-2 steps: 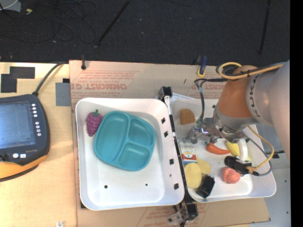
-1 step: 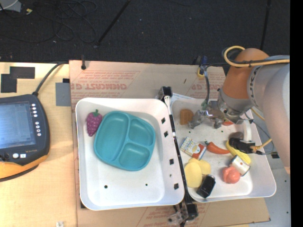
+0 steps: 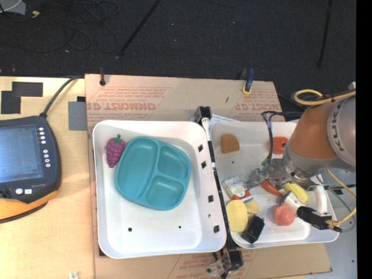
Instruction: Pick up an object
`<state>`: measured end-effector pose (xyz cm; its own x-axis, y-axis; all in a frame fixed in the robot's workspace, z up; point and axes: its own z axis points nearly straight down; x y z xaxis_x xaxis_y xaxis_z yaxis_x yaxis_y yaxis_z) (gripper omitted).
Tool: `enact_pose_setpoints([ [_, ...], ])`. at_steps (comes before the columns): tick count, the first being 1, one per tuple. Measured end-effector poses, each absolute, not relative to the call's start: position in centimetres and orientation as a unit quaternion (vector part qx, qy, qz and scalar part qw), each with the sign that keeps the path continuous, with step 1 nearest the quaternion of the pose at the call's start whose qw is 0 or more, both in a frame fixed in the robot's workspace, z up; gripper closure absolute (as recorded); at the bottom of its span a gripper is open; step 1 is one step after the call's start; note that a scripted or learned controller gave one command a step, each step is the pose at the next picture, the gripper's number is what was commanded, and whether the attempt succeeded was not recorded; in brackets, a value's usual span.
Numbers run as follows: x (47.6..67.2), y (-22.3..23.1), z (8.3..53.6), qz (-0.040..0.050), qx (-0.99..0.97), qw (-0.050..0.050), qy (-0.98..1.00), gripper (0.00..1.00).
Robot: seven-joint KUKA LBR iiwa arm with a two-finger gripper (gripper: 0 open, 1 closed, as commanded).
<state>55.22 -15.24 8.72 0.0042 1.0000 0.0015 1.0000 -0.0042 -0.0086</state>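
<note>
From the camera view, the left bin (image 3: 110, 225) holds a smooth teal divided plate (image 3: 153, 172) with three compartments, and a knobbly purple grape bunch (image 3: 114, 150) lying just beside the plate at its ten o'clock. The right bin (image 3: 250, 133) is crowded. A brown, bread-like piece (image 3: 230, 143) sits alone toward its twelve o'clock; a small white packet (image 3: 235, 186) lies near the middle, with a rounded yellow lemon-shaped thing (image 3: 236, 214) at the packet's six o'clock and a black block (image 3: 253, 228) touching the lemon at its four o'clock. A dull red ball (image 3: 283, 215) lies at the lemon's three o'clock, and a yellow banana-like piece (image 3: 295, 191) sits at the ball's one o'clock.

The grey arm with its orange band (image 3: 312, 137) comes in from three o'clock and covers the bin's right half. The gripper (image 3: 265, 173) is low among the clutter, just at the packet's two o'clock, beside a thin red-orange piece (image 3: 269, 185). Whether its fingers are spread or closed cannot be told; nothing shows plainly between them.
</note>
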Motion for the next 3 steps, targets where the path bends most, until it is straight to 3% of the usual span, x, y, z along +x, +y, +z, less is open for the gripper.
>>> enact_pose_setpoints([
  [1, 61.6, -17.8, 8.8, -0.0009, -0.705, 0.001, -0.709, 0.00],
  [2, 55.3, -13.0, 8.7, 0.0014, -0.707, 0.004, -0.707, 0.00],
  [3, 55.6, -13.3, 9.8, 0.0009, -0.709, 0.002, -0.705, 1.00],
])
